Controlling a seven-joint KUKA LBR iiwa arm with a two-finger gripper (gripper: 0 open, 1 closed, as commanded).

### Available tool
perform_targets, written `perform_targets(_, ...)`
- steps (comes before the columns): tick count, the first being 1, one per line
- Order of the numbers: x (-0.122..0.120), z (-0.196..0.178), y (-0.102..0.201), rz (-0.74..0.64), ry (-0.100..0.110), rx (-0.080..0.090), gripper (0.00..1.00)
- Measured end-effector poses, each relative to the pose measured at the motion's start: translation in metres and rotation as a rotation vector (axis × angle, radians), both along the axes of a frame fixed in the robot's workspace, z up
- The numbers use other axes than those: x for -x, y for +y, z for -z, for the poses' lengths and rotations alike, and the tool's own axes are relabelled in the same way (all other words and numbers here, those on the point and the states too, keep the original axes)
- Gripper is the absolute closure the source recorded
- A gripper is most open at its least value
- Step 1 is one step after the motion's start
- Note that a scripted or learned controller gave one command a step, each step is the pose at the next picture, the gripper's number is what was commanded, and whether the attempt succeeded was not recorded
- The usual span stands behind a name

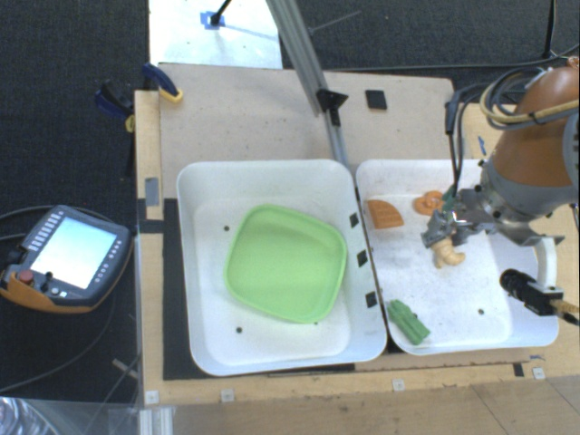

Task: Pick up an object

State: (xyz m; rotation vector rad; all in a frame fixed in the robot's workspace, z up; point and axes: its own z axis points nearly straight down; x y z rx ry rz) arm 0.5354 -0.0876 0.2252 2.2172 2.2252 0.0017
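Camera view, hand (441, 234) partly covering beige toy (447, 258)

Two bins sit side by side on the worktop (272, 116). The left bin (195, 270) holds a plate (285, 263) at frame centre. In the right bin (535, 333), a block (408, 322) lies lower left, a wedge (384, 214) upper left, and my gripper (441, 234) hangs over a small toy (447, 258).

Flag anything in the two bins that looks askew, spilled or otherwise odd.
Nothing looks spilled or damaged. The green plate lies flat in the left bin, turned slightly askew to its walls. In the right bin, the orange wedge, green block and tan piece lie scattered apart, the end effector just above the tan piece.
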Motion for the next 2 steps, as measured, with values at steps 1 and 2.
perform_targets(1, 0.006, -0.009, 0.058, -0.002, 0.000, -0.001, 1.00)
perform_targets(2, 0.012, 0.000, 0.104, 0.000, 0.001, 0.000, 1.00)
